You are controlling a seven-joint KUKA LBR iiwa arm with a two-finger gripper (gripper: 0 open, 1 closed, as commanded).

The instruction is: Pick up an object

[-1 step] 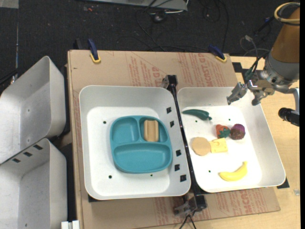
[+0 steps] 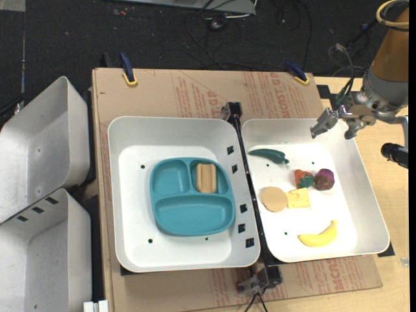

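Small toy foods, pick still undecided among them, all in the right-hand shallow white plastic bin [image 2: 364, 194]: dark green pepper-like pod [image 2: 268, 155] nearest the divider's upper stretch, round tan disc [image 2: 274, 199] just right of the divider, pale yellow wedge [image 2: 299, 199] touching the disc's right side, small red piece [image 2: 303, 177] and dark purple ball [image 2: 324, 179] just above the wedge and pressed close together, curved yellow banana [image 2: 318, 234] alone toward the bin's near edge. Two-finger gripper [image 2: 339, 123] poised over the bin's far right corner, fingers spread apart, nothing between them, well apart from every piece. Left-hand white bin [image 2: 127, 174] with a teal divided plastic plate [image 2: 188, 216] and a tan block [image 2: 207, 177] in its upper right compartment. Likely trouble ahead: in the tight cluster, fingers landing on two items at once, or nudging the ball away before closing. Flat disc and thin wedge probably hard to catch, too low for the fingertips. Descent near the corner risks a knock against the bin wall. Banana looks the safest target, isolated, though its curve could let it twist out under a closing grip.
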